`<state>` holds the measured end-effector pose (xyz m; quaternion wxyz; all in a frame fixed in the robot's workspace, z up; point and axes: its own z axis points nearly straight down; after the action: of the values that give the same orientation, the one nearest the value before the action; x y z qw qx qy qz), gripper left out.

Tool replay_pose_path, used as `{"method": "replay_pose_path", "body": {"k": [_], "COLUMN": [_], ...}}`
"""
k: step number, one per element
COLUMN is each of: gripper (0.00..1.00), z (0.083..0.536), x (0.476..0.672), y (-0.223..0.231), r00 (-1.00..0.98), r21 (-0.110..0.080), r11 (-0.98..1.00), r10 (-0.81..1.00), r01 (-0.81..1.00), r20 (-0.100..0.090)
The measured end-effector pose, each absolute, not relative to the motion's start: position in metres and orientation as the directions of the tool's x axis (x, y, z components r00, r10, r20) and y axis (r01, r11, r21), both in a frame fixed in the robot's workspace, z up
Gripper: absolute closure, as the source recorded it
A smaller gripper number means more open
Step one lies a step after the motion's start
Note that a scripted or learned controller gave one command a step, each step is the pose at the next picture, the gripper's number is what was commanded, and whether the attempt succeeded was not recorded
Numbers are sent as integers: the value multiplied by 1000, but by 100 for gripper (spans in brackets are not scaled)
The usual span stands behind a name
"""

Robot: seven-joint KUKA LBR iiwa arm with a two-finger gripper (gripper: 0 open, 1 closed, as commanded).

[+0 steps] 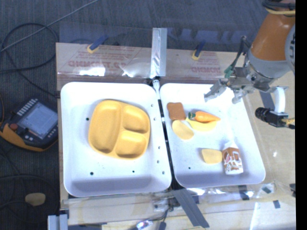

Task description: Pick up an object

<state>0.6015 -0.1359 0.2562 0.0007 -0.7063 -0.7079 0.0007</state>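
Note:
The right bin (249, 128) holds an orange carrot (205, 116) on a yellow banana-like piece (201, 124), a brown cracker (176, 111), a pale yellow round slice (183, 130), a yellow cheese wedge (211, 155) and a small brown-and-white bottle (232, 160). My gripper (224, 93) hangs over the bin's far right part, above and right of the carrot. Its two fingers are spread apart with nothing between them.
The left bin (72, 128) holds a yellow divided plate (120, 128). A metal divider post (159, 51) rises at the back between the bins. A teach pendant (29, 123) lies on the floor to the left, with cables around it.

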Motion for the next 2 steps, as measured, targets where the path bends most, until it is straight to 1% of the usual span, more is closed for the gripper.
{"method": "replay_pose_path", "body": {"k": [1, 2], "gripper": [0, 0], "z": [137, 169], "x": [609, 604], "y": [-184, -178], "r00": [-202, -200], "r21": [-3, 0], "r11": [202, 200], "r10": [979, 980], "r01": [979, 980], "r20": [0, 1]}}
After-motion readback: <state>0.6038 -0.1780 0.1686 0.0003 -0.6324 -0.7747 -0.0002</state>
